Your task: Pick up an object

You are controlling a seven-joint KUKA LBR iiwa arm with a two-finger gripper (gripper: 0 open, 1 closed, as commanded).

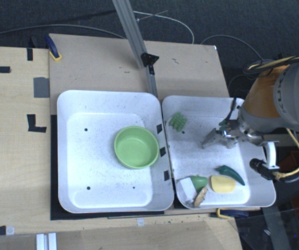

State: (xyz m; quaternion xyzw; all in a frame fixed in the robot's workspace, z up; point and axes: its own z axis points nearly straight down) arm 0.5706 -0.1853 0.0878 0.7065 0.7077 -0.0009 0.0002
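Observation:
My gripper [217, 142] hovers over the middle of the right bin [191, 105], open, with nothing between its fingers. Several small objects lie in that bin. A ridged green piece [178, 121] sits near the bin's upper left, to the left of the gripper. Along the front edge, below the gripper, lie a dark green curved piece [231, 174], a yellow lump [222, 184], a green cone-like piece [199, 182] and a tan stick-like piece [200, 195]. A light green bowl [136, 147] stands upright in the left bin [82, 113].
A grey pole [131, 25] slants down from the top to the joint between the bins. Cables [170, 22] run over the dark floor behind the bench. The arm's grey and orange body [269, 100] stands over the right bin's right edge.

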